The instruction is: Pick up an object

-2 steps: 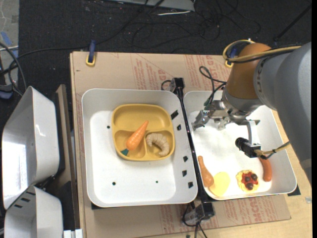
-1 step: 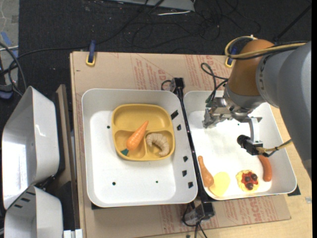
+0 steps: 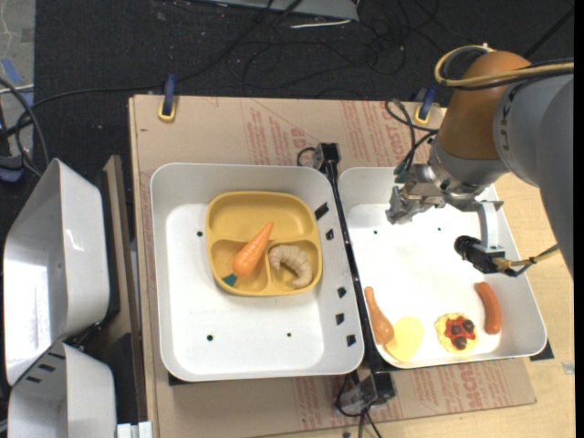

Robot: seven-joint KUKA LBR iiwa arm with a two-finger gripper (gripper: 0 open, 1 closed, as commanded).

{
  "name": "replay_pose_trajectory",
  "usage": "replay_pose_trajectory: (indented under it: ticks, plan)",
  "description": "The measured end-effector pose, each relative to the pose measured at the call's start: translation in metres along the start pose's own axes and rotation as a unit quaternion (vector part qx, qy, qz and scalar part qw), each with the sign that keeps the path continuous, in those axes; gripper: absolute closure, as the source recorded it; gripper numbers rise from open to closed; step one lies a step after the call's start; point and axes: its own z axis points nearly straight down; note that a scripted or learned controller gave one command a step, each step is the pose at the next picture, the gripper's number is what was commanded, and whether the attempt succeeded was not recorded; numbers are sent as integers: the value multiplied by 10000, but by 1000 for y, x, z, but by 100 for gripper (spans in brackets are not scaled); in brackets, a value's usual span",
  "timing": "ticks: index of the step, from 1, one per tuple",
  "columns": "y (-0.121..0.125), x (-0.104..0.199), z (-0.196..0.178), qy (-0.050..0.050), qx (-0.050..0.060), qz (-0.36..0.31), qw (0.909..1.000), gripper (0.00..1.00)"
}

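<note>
Near the front of the right bin point(image 3: 522, 286) lie a round pizza toy point(image 3: 456, 330), a smooth red sausage point(image 3: 492, 307) and a drumstick point(image 3: 379, 317). Farther back the gripper point(image 3: 407, 203) hangs low; how wide it is I cannot tell

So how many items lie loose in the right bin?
4: a drumstick and yellow disc at the near-left, a small pizza beside them, a sausage far right.

The right bin point(image 3: 511, 245) has open white floor across its middle. Along its near wall lie a drumstick point(image 3: 378, 316), a yellow disc point(image 3: 408, 336), a small pizza point(image 3: 457, 331) and a sausage point(image 3: 491, 307); the gripper point(image 3: 406, 201) crowds its far-left corner.
</note>
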Motion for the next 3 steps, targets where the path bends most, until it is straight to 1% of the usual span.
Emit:
replay_pose_trajectory:
  ticks: [2,3]
  plan:
    - [22,-5,-107,-3,-10,-26,10000,100]
    - [-2,37,-93,8,30,-40,10000,100]
